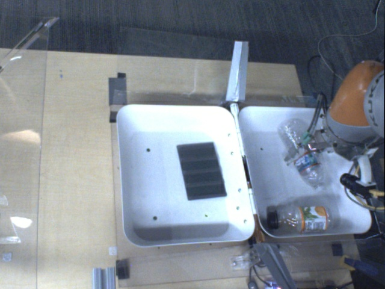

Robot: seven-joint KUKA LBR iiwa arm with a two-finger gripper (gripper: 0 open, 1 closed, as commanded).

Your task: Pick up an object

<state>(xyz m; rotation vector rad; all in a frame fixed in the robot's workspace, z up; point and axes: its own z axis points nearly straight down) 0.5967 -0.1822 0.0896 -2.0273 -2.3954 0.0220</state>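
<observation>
The left bin (129, 161) holds a dark ribbed pad (201, 170) near its middle. In the right bin (264, 137), a bottle (299, 218) lies on its side along the near wall, and crumpled clear plastic (298, 143) lies farther back beside the gripper (308, 144); its jaws' state cannot be told.

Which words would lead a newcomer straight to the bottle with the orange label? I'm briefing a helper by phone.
Of the two white bins, take the right bin. Along its near wall lies the bottle on its side, dark cap pointing toward the left bin. Its orange label and brownish contents set it apart from the clear crumpled plastic farther back.
</observation>
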